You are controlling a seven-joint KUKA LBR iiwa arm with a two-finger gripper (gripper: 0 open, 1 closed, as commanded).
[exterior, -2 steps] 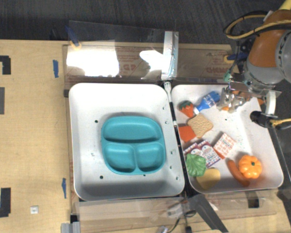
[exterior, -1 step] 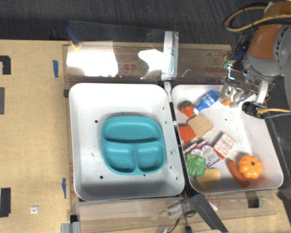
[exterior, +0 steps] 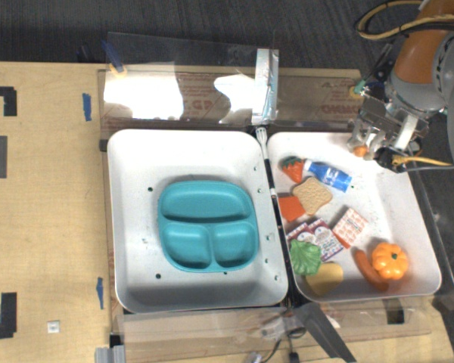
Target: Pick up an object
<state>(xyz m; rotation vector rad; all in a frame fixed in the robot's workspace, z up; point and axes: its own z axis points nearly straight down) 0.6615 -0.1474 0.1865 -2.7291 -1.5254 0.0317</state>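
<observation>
Gripper [exterior: 374, 138] over the far right corner of the right bin [exterior: 424, 225], above the toys; finger state cannot be told, nothing visibly held. Right bin contents: blue bottle [exterior: 327, 175], toast slice [exterior: 312, 194] touching it, orange pumpkin [exterior: 390, 260] near the front right corner, green leafy piece [exterior: 305, 257], patterned packets [exterior: 340, 231] between. Left bin [exterior: 136, 165]: teal divided tray [exterior: 207, 224], centred.
</observation>
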